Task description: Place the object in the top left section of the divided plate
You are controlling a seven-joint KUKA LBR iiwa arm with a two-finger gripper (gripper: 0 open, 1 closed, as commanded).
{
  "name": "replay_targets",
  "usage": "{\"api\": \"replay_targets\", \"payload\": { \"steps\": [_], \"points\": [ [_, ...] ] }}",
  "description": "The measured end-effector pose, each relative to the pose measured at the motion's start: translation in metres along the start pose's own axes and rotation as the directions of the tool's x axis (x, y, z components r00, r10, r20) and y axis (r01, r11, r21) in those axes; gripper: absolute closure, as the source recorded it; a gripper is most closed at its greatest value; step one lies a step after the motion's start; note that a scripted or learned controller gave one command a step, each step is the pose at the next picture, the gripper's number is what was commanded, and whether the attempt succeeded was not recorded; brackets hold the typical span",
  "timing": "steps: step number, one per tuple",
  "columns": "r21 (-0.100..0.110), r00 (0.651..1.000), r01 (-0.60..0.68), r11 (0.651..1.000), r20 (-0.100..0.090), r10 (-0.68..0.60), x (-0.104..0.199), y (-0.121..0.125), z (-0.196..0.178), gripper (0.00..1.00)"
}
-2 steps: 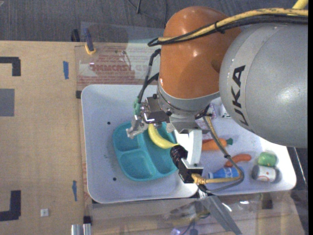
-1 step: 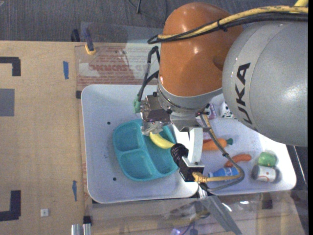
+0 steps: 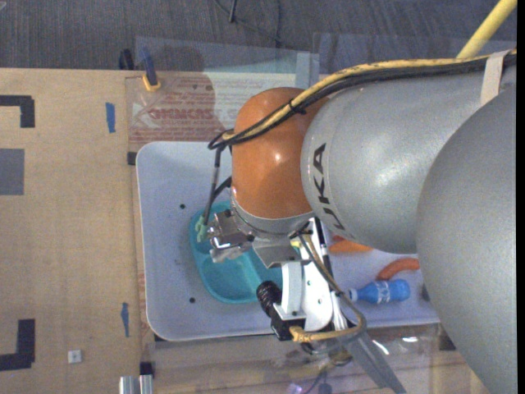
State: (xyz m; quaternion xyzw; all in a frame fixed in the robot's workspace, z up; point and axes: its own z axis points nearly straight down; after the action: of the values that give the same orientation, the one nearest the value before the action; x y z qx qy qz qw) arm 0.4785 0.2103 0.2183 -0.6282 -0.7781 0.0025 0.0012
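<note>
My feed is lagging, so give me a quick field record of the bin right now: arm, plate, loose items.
arm: grey with orange band, over the white bin
gripper: above the plate, fingers hidden
plate: teal divided plate, mostly covered by the wrist
loose items: blue bottle, orange item, both right of the plate
object in plate: cannot tell

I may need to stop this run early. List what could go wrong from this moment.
1. The arm covers most of the teal divided plate, so the target section can't be checked from this view.
2. The blue bottle and orange object lie close by the arm; a sweep might knock them.
</note>
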Motion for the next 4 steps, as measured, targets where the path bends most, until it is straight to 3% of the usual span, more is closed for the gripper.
{"api": "replay_targets", "payload": {
  "steps": [1,2,3,4],
  "points": [
    [-0.001,0.935,-0.356,0.935,0.000,0.356,-0.079,-0.017,-0.035,1.00],
    [0.003,0.981,-0.193,0.981,0.000,0.193,-0.065,-0.015,-0.012,1.00],
    [-0.001,0.993,-0.121,0.993,0.000,0.121,-0.026,-0.002,-0.011,1.00],
    [0.002,0.996,-0.087,0.996,-0.001,0.087,-0.086,-0.018,-0.024,1.00]
  ]
}}
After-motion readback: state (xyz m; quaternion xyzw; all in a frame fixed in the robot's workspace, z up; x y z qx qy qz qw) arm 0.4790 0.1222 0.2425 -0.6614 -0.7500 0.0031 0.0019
